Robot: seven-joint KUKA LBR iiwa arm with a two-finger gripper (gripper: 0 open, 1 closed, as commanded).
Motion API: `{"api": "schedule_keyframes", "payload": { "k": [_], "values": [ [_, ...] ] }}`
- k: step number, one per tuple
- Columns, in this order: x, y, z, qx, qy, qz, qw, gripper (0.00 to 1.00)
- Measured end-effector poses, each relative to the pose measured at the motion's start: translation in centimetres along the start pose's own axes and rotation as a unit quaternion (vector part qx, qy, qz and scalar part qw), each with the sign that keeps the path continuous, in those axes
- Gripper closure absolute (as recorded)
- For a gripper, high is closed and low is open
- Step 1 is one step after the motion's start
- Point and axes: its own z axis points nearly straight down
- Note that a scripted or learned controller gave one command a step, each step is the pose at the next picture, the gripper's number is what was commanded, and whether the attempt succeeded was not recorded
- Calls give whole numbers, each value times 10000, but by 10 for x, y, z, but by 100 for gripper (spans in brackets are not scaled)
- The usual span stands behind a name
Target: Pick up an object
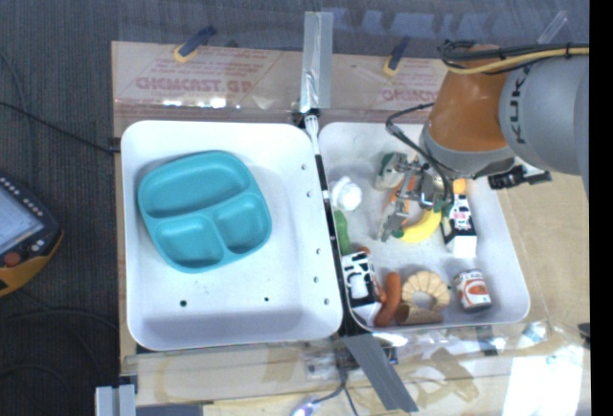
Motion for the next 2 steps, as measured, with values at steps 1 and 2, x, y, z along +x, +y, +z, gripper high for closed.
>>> {"api": "schedule_keyframes", "payload": {
  "k": [1,2],
  "values": [
    [27,-18,-1,-36,-17,400,9992,0],
    [24,11,-1,-15,-16,886,9961,0]
  ]
}}
